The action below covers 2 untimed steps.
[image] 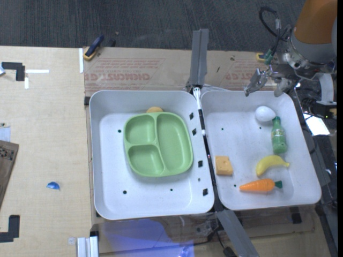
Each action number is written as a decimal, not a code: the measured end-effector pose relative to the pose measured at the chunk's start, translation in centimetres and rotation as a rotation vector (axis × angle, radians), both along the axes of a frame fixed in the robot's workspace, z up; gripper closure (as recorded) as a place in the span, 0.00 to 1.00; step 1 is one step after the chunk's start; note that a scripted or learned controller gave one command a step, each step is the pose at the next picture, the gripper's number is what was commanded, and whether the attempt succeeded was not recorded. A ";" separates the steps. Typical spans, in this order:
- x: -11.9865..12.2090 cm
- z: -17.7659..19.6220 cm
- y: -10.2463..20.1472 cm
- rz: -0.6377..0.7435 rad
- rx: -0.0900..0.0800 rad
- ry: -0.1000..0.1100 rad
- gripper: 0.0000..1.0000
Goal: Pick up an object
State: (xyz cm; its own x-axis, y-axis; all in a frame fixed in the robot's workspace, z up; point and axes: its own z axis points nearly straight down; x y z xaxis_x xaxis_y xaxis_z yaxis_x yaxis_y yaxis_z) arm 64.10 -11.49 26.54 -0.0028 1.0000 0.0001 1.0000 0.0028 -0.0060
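Though tool (pixel 265 88) splayed and empty, carrot (pixel 257 186) lengthwise across right bin (pixel 241 143), leafy end rightward.

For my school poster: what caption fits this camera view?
Robot pincer hovers open above right bin holding carrot, banana, bottle.

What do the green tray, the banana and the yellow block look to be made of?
Green tray: likely hard plastic, matte to slightly glossy; one even colour and smooth moulded dividers. Banana: probably a plastic toy; uniform yellow with a soft sheen and no blemishes. Yellow block: possibly foam or sponge; dull, slightly rough-looking faces, but too small to be sure.
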 end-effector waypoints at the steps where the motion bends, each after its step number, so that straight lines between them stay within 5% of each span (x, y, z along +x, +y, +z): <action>1: 1.8 -7.2 -8.1 0.064 0.000 0.000 0.00; 2: -0.6 -13.5 -10.7 -0.021 0.001 0.000 0.00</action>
State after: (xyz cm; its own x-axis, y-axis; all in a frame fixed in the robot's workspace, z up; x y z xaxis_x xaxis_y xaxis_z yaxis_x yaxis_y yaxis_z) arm 63.46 -22.20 13.05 0.0183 0.9998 0.0010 0.9998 -0.0183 -0.0064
